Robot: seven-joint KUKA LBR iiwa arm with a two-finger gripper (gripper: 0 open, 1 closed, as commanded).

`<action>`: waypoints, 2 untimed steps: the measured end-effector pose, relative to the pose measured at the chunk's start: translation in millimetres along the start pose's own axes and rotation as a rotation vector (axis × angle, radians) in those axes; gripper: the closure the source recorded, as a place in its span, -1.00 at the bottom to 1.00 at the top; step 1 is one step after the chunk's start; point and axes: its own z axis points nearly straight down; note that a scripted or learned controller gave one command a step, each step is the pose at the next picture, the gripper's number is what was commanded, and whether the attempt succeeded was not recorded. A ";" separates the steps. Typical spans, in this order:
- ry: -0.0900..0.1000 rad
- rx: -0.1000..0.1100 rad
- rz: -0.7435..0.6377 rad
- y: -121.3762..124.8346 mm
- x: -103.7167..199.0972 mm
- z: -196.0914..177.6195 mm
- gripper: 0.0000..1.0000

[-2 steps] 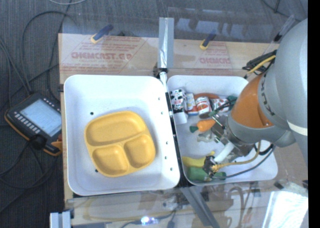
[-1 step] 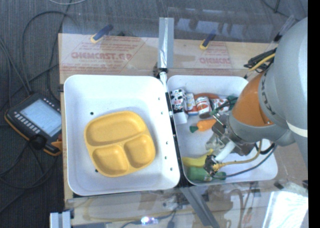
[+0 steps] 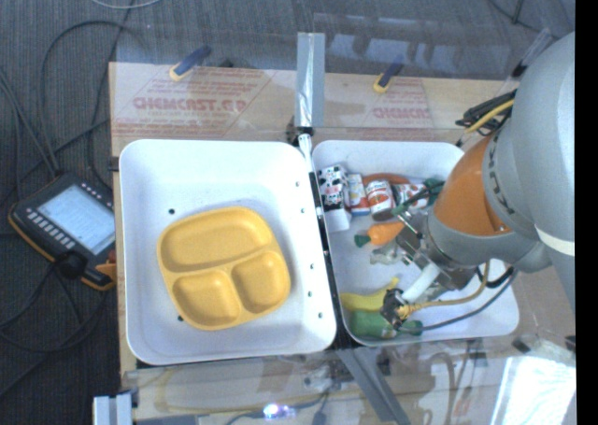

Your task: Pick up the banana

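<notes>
The curved yellow plastic banana lies by the front edge of the right-hand shallow white bin; the grey two-finger gripper hovers just beside it, its grasp impossible to judge; the approach looks under way, and next it must settle squarely over the fruit

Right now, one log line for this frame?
task: pick banana | arm: over right bin | gripper: low by banana, grasp unconfirmed | yellow tray: left bin
</notes>
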 end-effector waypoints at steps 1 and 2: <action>-0.002 0.008 -0.001 -2.5 0.1 -7.0 1.00; -0.003 0.008 -0.001 -2.5 0.0 -7.0 -1.00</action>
